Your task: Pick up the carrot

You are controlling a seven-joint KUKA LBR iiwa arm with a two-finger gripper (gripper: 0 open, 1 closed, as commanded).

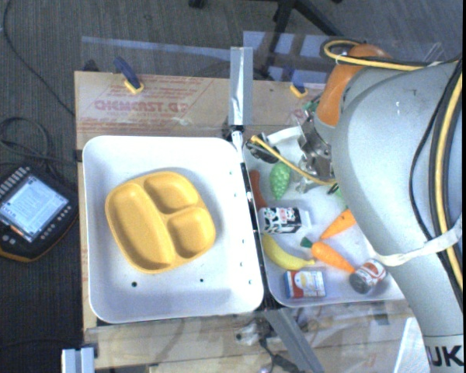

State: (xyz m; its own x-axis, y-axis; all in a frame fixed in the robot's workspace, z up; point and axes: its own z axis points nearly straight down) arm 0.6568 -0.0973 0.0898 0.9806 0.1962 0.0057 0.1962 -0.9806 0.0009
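Carrots lie in the right bin: one carrot sits near the bin's middle, pointing toward the near right corner, with its green end toward a banana; a second carrot lies just above it, tilted up to the right and partly under the arm. The two carrots nearly meet at their left ends.

Hand hangs over the far part of the right bin, well apart from both carrots. Its state cannot be told: the arm's grey body and yellow cabling cover much of it. Nothing is seen between its fingers.

Other contents of the right bin: a green item near the hand, a small black-and-white carton below it, the banana along the left side, a red-and-white can lying at the near edge, and a grey-and-red can at the near right, just beside the first carrot's tip.

Left bin holds a yellow divided tray, tilted, near its middle.

Bench carries both bins side by side. A handheld pendant lies on the floor to the left.
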